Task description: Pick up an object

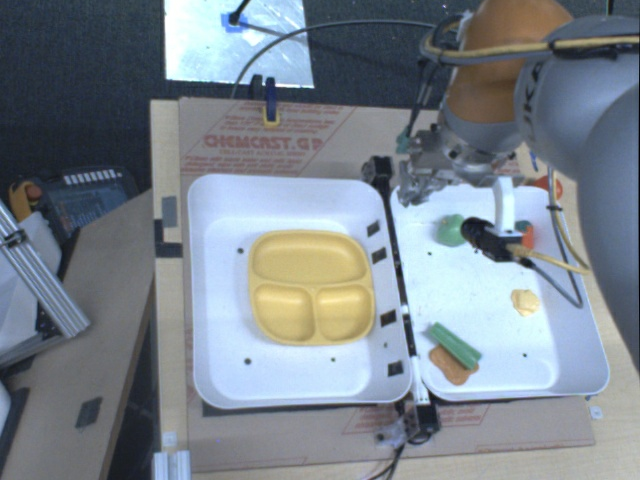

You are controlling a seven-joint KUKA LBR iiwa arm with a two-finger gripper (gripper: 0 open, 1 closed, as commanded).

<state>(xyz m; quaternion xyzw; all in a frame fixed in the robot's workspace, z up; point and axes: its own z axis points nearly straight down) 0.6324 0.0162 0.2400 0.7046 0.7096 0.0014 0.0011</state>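
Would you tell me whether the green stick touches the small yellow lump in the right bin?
Apart: the camera view shows bare white bin floor between the green stick and the yellow lump.

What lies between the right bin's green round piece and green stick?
Only bare bin floor, in the camera view, separates green round piece from green stick.

In the left bin (215, 268), flat and face up near the middle: a yellow three-compartment plate (308, 286). In the right bin (565, 363), toward the far left: a small green rounded lump (450, 230). Near the front left corner: a green bar (456, 345), slanted, touching a flat tan-orange piece (455, 370) just in front. Well apart to the right: a small pale yellow lump (525, 301).
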